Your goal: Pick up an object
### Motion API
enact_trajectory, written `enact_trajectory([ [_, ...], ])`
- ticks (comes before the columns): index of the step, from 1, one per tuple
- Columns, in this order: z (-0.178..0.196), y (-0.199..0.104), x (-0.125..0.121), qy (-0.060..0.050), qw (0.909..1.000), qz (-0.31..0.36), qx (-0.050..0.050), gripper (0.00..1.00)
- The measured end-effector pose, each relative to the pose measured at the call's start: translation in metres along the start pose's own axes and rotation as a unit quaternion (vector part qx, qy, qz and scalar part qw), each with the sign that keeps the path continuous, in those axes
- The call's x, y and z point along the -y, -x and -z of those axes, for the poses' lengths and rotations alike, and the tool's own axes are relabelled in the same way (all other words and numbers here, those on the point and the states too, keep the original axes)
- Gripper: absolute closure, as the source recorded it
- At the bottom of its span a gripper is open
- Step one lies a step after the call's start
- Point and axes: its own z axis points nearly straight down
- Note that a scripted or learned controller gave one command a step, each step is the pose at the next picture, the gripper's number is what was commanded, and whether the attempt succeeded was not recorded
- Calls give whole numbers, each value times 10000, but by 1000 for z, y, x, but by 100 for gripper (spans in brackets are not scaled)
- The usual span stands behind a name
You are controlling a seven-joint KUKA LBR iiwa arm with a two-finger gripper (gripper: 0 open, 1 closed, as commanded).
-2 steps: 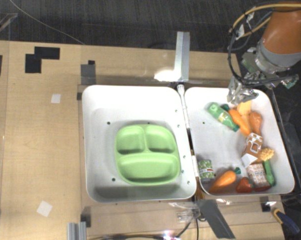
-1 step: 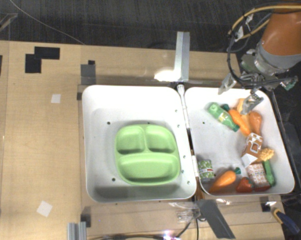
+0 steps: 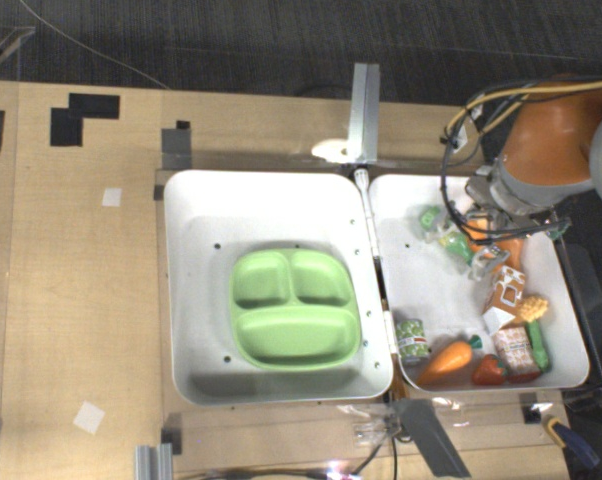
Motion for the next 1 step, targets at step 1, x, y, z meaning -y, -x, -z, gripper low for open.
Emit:
enact_trajectory([
  [1,-7,-56,-32,-3,9990,-441,2,0],
])
